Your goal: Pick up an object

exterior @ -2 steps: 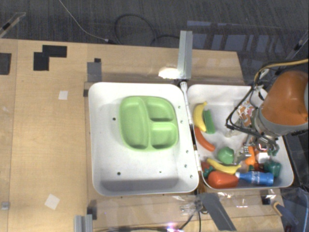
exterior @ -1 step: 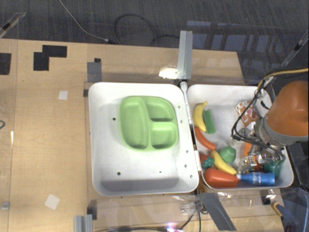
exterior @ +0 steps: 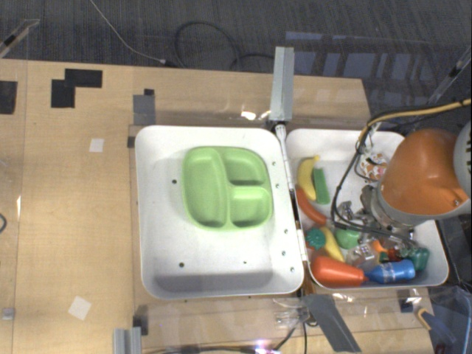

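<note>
I am lowering my hand (exterior: 366, 236) into the crowded right bin (exterior: 441, 271); its grip I cannot tell, so I am singling out one toy.

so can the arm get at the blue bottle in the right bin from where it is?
Probably yes. The blue bottle lies on top at the near edge of the right bin, with nothing over it, just below the gripper. The orange carrot and teal piece crowd its ends.
</note>
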Motion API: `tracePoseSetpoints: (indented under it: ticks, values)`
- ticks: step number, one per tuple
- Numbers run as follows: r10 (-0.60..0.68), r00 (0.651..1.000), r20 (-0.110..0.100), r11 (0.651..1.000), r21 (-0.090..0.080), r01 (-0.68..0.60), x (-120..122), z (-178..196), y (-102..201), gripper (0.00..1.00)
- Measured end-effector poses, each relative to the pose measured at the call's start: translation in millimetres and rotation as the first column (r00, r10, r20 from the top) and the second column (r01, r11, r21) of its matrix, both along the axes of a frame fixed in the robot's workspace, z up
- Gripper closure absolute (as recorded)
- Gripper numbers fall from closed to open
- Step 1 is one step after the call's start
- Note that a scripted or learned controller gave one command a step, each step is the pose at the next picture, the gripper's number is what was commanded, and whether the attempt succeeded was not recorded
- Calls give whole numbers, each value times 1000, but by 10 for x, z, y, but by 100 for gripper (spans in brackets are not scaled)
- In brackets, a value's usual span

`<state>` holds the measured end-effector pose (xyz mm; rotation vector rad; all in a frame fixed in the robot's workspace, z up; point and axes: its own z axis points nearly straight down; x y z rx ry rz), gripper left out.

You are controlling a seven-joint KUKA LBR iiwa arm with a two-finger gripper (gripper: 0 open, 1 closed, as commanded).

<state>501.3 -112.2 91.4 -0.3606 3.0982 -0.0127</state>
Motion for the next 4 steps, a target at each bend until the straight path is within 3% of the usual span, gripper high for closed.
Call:
tracePoseSetpoints:
  ticks: [1,2,3,4]
  values:
    - [399,917,-11,917,-1,-399,745,530,-305,0]
    - [565,825,-16,825,1,-566,278,171,-407,0]
    - [513,859,-11,859,0,-513,433,-15,-624,0]
    - [513,858,6,858,-11,-513,493,140,-610,100]
